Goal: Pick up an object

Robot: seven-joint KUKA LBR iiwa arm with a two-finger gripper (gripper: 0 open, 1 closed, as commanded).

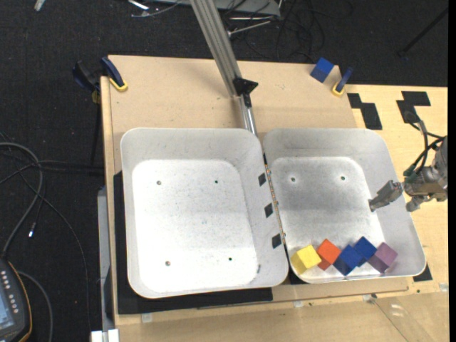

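From my station I see the right bin (pixel 335 155) holding four small blocks bunched along its near wall: purple (pixel 384 256), blue (pixel 355 255), orange (pixel 328 252) and yellow (pixel 307 258). They look light, rigid and flat-sided, so I'd pinch the yellow end block across opposite faces. The gripper (pixel 399 194) hovers at the bin's right rim, carrying nothing; its opening I cannot tell.

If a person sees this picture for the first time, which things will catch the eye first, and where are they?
The row of coloured cubes at the near edge of the right bin: yellow, orange, blue and purple. Next, the gripper at that bin's right rim, above the cubes and apart from them. A lone blue cube sits on the bench at the far edge.
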